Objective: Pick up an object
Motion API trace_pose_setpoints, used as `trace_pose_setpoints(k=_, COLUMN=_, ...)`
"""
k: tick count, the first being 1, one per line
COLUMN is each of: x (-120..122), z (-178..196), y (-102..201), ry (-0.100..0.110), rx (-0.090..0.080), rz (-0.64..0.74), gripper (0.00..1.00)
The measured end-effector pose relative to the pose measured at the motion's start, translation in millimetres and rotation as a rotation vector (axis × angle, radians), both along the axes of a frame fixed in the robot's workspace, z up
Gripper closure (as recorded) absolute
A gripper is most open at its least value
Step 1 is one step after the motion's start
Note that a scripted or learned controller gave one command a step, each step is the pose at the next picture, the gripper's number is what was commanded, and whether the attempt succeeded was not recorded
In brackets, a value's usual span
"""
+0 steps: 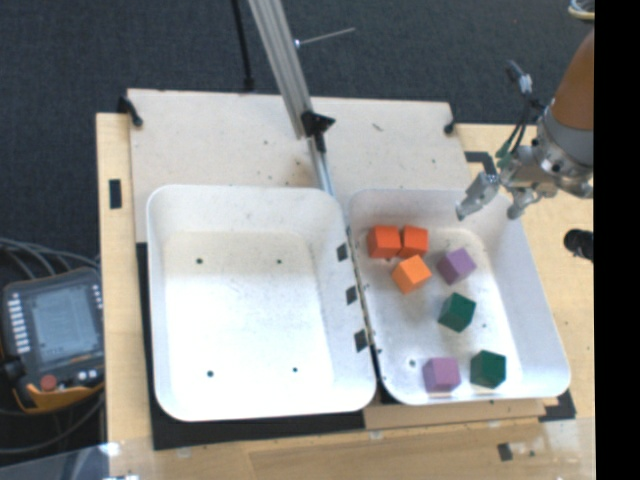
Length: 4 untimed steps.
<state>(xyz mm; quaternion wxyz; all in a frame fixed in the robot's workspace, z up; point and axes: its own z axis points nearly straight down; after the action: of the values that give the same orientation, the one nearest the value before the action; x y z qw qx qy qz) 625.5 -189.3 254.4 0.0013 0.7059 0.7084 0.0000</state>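
Note:
The right bin [520, 278] holds several small blocks. Two orange blocks [385, 242] [415, 239] sit side by side near its back left, with a third orange block [411, 273] just in front of them. A purple block [457, 265] lies to the right, a dark green block [457, 312] below it. Near the front edge rest another purple block [441, 374] and a green block [488, 368]. My gripper [494, 200] hangs above the bin's back right rim, fingers spread apart with nothing between them.
The left bin [170, 298] lies beside the right one. A slanted metal post [285, 63] rises from the back of the bench between the bins. A teach pendant [55, 323] sits off the bench at the left.

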Motion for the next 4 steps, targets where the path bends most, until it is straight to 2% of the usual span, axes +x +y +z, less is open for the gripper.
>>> trace_pose_setpoints(k=1, x=-0.1, z=0.1, y=-0.2, ry=0.001, rx=-0.001, rz=0.001, gripper=0.00)
trace_pose_setpoints(k=2, x=-4.0, z=-62.5, y=0.8, ry=0.006, rx=0.001, rz=-0.003, gripper=0.00)
trace_pose_setpoints(k=4, x=-4.5, z=-156.8, y=-5.2, ry=0.003, rx=0.000, rz=-0.007, gripper=0.00)
